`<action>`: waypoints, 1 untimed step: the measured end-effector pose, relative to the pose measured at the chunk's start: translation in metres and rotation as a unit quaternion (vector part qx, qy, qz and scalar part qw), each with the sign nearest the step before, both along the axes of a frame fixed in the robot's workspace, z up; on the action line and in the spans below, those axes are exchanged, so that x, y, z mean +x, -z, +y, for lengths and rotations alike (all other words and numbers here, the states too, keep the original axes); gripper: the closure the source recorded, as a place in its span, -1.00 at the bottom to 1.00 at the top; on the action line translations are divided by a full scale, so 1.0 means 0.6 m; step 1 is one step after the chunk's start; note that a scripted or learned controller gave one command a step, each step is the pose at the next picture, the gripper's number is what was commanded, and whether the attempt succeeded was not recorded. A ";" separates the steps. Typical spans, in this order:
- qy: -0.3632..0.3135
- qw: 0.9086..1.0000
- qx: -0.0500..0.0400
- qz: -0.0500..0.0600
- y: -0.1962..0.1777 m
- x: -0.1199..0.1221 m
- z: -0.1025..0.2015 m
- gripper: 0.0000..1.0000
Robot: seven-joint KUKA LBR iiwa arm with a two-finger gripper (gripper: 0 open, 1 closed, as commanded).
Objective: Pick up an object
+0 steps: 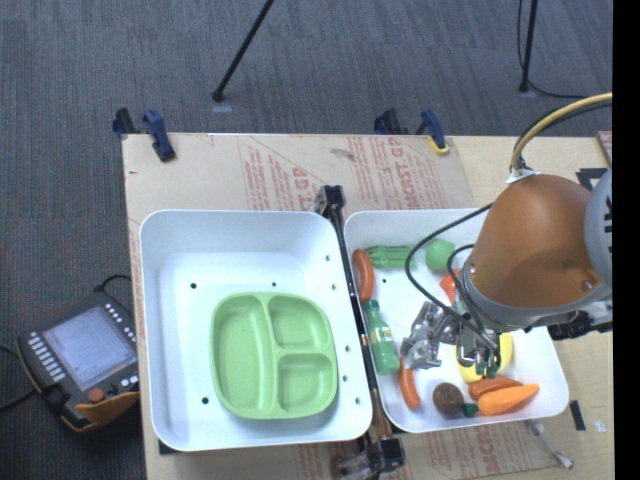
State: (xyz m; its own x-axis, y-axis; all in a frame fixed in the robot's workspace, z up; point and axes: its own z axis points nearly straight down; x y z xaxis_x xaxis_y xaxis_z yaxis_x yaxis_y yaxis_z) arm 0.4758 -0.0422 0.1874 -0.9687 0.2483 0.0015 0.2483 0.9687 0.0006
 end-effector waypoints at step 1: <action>0.037 0.999 0.000 -0.002 -0.176 0.002 0.070 1.00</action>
